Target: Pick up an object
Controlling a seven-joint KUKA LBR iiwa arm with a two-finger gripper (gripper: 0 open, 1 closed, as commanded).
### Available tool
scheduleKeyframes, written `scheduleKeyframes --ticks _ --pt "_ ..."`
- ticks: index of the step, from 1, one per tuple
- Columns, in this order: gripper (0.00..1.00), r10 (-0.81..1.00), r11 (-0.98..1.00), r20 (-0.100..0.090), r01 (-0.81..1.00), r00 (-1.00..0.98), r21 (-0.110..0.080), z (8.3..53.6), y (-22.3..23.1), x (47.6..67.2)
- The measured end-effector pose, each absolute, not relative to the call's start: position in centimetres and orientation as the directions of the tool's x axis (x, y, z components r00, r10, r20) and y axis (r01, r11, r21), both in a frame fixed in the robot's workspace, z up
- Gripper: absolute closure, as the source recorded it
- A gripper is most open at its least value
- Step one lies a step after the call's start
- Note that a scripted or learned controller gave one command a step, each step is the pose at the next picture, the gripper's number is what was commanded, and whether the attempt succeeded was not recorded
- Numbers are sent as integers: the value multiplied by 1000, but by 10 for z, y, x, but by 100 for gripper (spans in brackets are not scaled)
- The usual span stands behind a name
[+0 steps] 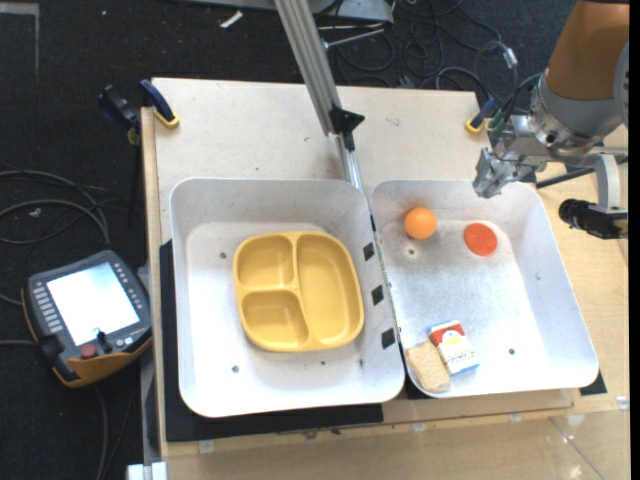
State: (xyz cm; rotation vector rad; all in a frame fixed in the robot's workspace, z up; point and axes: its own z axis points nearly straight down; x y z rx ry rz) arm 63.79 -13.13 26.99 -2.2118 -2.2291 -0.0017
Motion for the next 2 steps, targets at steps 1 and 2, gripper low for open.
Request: scheduleKeyframes --ticks 1,2 --pt "100 1000 9 2 1000 -9 -1 272 -72 627" --pt "100 1000 9 2 1000 -9 0 275 -17 617"
